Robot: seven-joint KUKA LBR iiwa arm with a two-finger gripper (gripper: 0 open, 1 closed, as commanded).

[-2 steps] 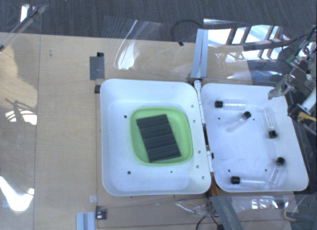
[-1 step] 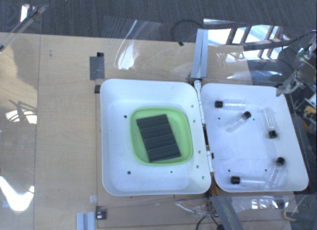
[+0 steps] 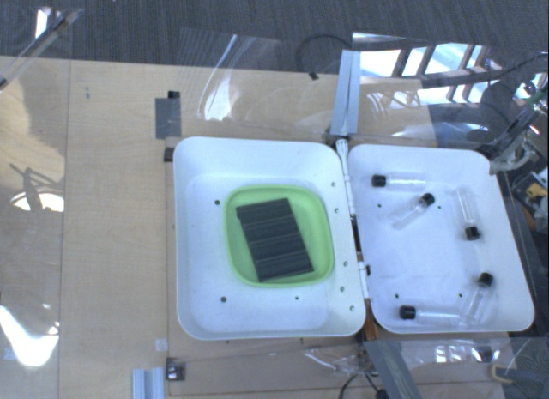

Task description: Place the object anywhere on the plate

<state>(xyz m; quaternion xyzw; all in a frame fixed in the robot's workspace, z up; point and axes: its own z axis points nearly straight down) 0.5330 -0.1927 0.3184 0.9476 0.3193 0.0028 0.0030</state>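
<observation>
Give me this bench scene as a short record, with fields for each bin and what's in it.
left bin: holds a green plate, roughly centred
on the plate: a dark ribbed rectangular block, lying flat and slightly angled
right bin: holds five clear vials with black caps, scattered and apart from one another
vial positions: upper left, upper middle, right side, lower right, bottom edge
task state: block rests on the plate

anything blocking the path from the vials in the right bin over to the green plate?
Mostly clear. The vials lie loose in the right bin; only the two bins' raised rims meeting in the middle lie between. The green plate already carries a dark ribbed block, leaving just its border free.
</observation>
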